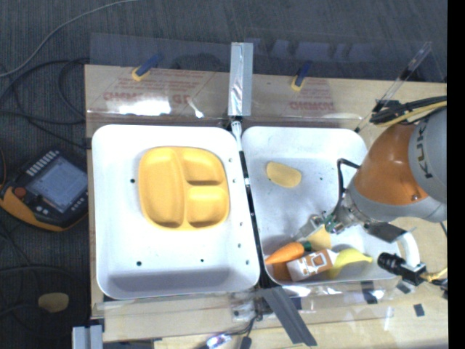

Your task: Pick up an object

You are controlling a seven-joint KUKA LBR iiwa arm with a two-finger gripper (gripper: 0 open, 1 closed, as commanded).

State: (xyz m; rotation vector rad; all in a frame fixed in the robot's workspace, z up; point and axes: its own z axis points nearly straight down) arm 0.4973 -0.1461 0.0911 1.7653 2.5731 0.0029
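Two white bins (pixel 109 282) on a bench; yellow tray (pixel 183 186) at left. Right bin's near corner: carrot (pixel 285 252), carton (pixel 311 265), banana (pixel 350 259), crowded. Tool (pixel 323 227) just above; grip impossible to tell. Best lowered squarely over one item.

Two white bins (pixel 109 217), one yellow divided tray (pixel 183 186), one carrot (pixel 285 252), one small carton (pixel 311 265) (label unreadable), one pale yellow lump (pixel 283 174)

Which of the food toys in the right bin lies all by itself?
The pale yellow potato-like piece, alone mid-bin; the carrot and others cluster at the near edge.
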